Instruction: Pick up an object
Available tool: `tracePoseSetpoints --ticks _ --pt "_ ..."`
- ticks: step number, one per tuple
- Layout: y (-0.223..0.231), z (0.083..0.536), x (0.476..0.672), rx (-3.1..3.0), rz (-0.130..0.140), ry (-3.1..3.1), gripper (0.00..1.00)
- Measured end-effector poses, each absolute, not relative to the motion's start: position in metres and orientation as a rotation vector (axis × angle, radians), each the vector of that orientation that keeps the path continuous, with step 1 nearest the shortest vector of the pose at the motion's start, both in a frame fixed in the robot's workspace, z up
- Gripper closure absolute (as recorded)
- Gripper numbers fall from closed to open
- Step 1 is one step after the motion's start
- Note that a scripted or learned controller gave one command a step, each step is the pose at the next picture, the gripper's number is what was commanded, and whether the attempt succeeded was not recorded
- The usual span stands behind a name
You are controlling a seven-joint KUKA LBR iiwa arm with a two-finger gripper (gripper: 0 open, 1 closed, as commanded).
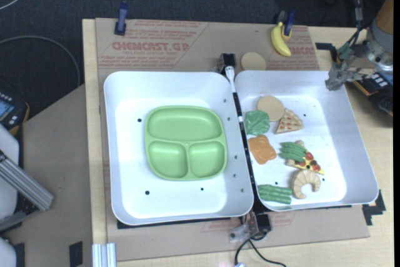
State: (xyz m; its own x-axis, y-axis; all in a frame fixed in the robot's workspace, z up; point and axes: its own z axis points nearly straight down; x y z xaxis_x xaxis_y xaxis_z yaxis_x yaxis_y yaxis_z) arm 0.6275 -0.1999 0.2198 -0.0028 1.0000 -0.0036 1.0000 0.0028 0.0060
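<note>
Task says any object, so candidates are the toy foods in the right bin (350,128): round tan cookie-like disc (271,105), pizza slice (289,122), green leafy piece (257,122), orange-brown cutlet (262,149), green bean cluster (292,151) touching a small red-yellow piece (308,164), croissant (307,182), green pod (274,194) at the near rim. All small, flat, plastic-looking, lying loose on the white floor.

Left bin (119,134) holds a green divided plate (185,142), three compartments, nothing in them. On the bench (156,40) behind the bins: banana (280,41), a pale round disc (253,61), blue clip (121,19).

End effector (337,75) sits at the right bin's far right corner, over the rim, well apart from every food item. Cannot tell whether it is parted or closed, too small and cluttered there. Nothing visibly held.

Risks, my judgement: items are low and thin, so a descent could close on air or skid a piece along the slick floor. Disc, pizza and leafy piece touch or overlap, beans and the red-yellow piece too, so a grasp there may catch two or knock one aside. Pod lies against the near wall, likely rim collision. Cutlet and croissant look the most isolated picks.
</note>
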Motion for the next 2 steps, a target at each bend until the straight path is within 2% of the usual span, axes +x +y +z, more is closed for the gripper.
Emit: tracePoseSetpoints --ticks 1,2 --pt "-0.217 0.088 0.657 2.224 -0.006 2.227 1.00" --pt "-0.217 0.108 0.660 2.216 0.001 2.221 1.00"
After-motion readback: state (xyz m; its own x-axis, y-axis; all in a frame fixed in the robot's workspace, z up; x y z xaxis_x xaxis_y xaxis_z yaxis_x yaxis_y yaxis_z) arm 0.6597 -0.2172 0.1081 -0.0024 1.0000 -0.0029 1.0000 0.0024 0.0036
